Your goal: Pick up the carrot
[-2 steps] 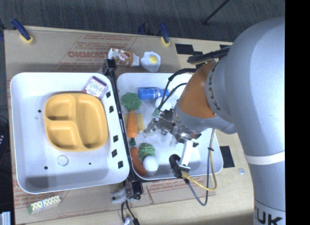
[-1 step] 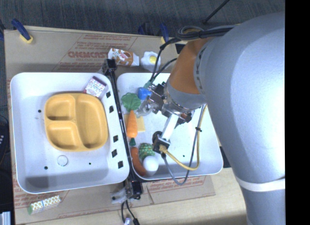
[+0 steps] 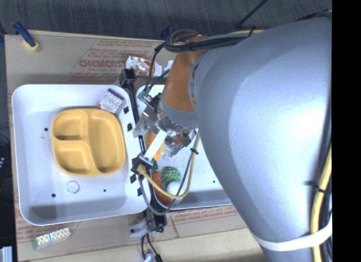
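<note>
A yellow divided plate [image 3: 88, 141] with three compartments lies in the left white bin [image 3: 28, 142]. Just beyond the plate's far right corner, a small printed packet [image 3: 111, 100] lies in the same bin. To the right of the plate, over the rim where the two bins meet, the grey arm [image 3: 265, 125] with its orange band [image 3: 179, 83] reaches down, ending in the gripper [image 3: 159, 148]. An orange carrot [image 3: 153, 141] shows at the gripper. Just right of the plate's near corner sits a green, leafy-looking item [image 3: 171, 175] on something white. The tabletop [image 3: 90, 52] beyond the plate is brown cardboard.
</note>
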You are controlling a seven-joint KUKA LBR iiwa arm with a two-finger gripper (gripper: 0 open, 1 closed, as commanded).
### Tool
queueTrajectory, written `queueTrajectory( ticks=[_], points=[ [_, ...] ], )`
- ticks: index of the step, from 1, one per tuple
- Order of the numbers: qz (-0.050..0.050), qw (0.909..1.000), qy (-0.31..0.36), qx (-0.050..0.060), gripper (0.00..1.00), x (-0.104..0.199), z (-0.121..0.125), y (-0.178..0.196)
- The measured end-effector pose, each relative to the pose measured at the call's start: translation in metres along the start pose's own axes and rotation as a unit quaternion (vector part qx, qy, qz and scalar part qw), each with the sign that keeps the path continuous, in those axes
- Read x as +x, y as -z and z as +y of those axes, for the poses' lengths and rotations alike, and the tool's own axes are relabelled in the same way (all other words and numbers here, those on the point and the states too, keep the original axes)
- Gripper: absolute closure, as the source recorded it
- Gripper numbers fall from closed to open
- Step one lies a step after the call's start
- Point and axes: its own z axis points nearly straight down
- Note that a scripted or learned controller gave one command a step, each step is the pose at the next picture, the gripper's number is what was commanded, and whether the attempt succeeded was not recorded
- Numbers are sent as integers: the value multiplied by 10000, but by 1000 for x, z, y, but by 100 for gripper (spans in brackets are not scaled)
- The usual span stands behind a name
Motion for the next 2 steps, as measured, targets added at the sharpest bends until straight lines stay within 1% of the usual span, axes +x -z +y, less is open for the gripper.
queueTrajectory(
  ticks=[1,2],
  points=[
    [-2,9949,-1011,-1,0,-17,19,0],
    [-2,9900,-1409,-1,0,-9,20,0]
  ],
)
